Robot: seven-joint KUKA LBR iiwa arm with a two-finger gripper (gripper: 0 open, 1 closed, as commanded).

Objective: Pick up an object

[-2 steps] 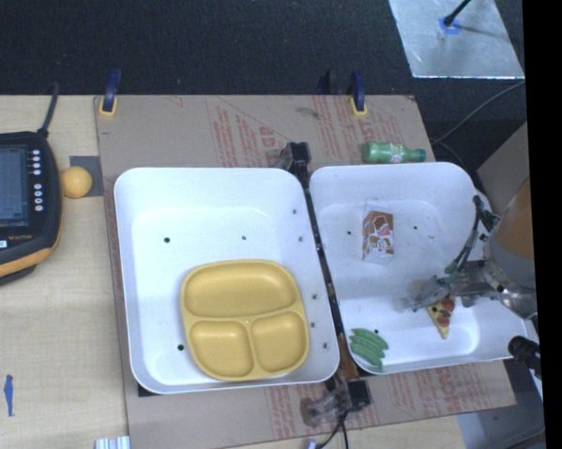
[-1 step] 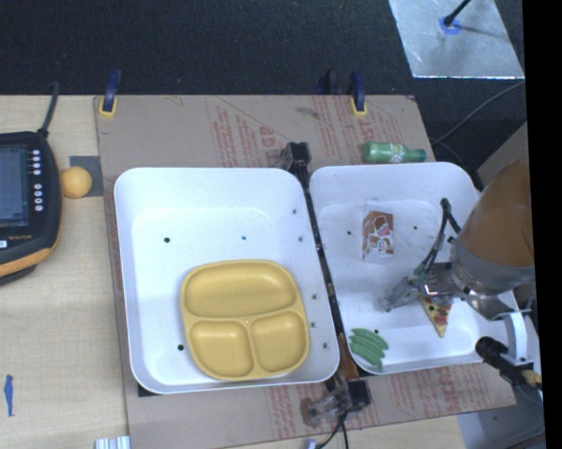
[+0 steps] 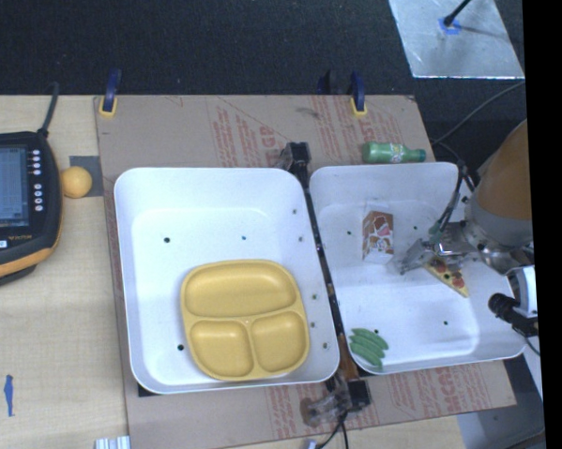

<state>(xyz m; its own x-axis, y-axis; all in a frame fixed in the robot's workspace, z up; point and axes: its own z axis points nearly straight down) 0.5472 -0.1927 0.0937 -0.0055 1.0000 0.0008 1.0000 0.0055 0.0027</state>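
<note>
The right bin (image 3: 448,177) holds three small things. A brown and white packet (image 3: 377,233) lies near its middle back. A green pea pod (image 3: 367,346) rests against the front left rim. A pizza-slice toy (image 3: 450,278) lies near the right wall. My gripper (image 3: 416,258) is low inside this bin, reaching in from the right, just left of the pizza slice and right of the packet. The wrist hides part of the pizza slice.
The left bin (image 3: 149,207) holds a yellow divided plate (image 3: 244,317). A green bottle (image 3: 394,152) lies on the cardboard behind the right bin. A teach pendant (image 3: 12,209) and a yellow ball (image 3: 75,181) sit at the far left.
</note>
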